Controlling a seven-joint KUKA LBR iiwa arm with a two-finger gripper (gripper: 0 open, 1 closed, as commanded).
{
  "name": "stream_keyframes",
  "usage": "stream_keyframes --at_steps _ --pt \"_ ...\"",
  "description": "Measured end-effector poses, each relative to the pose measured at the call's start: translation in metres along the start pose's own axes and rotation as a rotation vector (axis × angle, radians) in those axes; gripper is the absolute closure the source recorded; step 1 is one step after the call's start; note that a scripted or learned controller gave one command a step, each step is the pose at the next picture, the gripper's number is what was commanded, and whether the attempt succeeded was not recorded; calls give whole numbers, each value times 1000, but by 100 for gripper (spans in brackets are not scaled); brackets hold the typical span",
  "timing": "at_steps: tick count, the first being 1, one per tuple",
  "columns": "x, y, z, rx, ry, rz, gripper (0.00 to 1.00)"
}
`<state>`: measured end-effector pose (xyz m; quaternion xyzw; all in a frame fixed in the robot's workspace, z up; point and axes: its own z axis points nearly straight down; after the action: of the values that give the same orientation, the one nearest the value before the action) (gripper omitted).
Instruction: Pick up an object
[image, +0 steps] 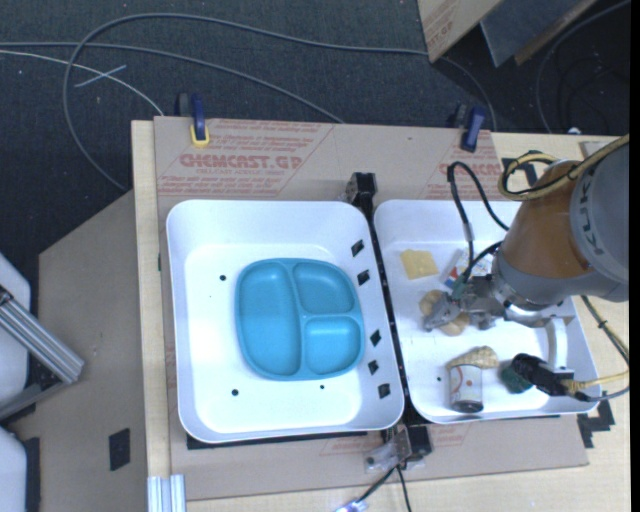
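Note:
My gripper (464, 298) is low in the right bin (400, 225), at the end of the grey arm with the orange band (545, 235). It sits right against a small grey and tan lump (438, 311) on its left. A flat yellow piece (419, 263) lies a little behind that lump. Toward the front of the bin are a small can on its side (466, 385), a tan shell-like piece (478, 356) touching it, and a dark green object (523, 372) to the right.
The left bin (190, 300) holds a blue divided plate (298, 317) in its middle. A black divider with clips (372, 300) runs between the bins. Cables (470, 215) loop over the back of the right bin.

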<state>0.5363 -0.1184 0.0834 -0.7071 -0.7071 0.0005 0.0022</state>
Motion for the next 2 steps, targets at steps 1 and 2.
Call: stream_keyframes --at_steps 1,2 --pt "0 1 -12 -3 0 0 100" --pt "1 -9 -68 -8 -3 0 100"
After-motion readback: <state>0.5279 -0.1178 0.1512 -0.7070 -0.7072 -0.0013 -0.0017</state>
